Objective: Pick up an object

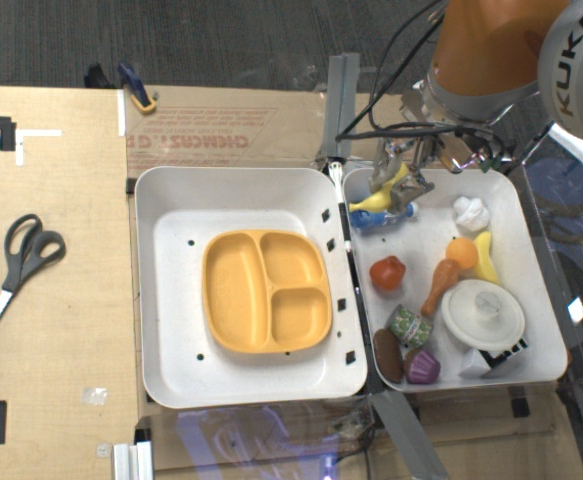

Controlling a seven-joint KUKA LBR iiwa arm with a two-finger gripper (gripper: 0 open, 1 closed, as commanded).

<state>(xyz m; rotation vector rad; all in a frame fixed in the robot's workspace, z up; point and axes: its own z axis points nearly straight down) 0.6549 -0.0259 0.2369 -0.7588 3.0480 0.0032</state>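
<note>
Nearby — tomato [387,272], carrot [443,278], white lid [482,313]

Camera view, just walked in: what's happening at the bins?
The KUKA arm reaches in from the right, and its tool is low over the far-left corner of the right bin, at a yellow banana-like toy lying on a blue item. Whether it has gripped anything can't be told. The other toys lie loose in that bin. The left bin holds a yellow divided plate. Scissors lie on the bench.
</note>
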